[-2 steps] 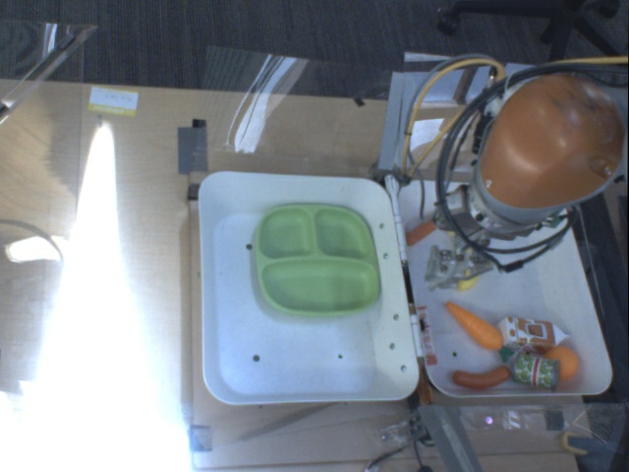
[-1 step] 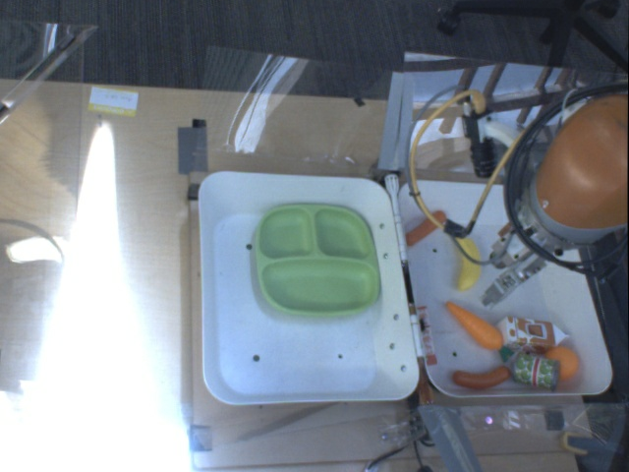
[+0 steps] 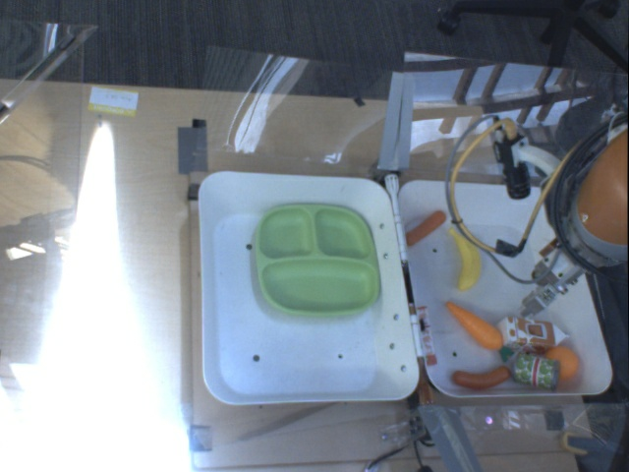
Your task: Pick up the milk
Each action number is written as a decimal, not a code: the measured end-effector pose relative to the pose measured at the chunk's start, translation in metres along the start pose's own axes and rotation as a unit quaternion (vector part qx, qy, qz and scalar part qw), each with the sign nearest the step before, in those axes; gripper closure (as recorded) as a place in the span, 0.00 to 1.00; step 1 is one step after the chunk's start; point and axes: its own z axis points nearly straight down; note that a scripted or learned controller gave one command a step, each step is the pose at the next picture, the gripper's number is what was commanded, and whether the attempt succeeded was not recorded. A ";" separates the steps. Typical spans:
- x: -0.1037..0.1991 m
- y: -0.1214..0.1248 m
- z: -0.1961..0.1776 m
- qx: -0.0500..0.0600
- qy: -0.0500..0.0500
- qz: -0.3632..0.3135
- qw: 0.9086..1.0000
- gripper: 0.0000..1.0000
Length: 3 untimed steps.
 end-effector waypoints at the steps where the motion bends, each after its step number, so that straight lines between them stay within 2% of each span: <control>1: 0.072 -0.046 0.027 0.000 -0.001 -0.152 0.988 1.00; 2: 0.021 0.000 0.016 0.000 0.001 -0.374 0.928 1.00; 3: -0.021 -0.039 -0.073 0.000 0.000 -0.201 0.980 1.00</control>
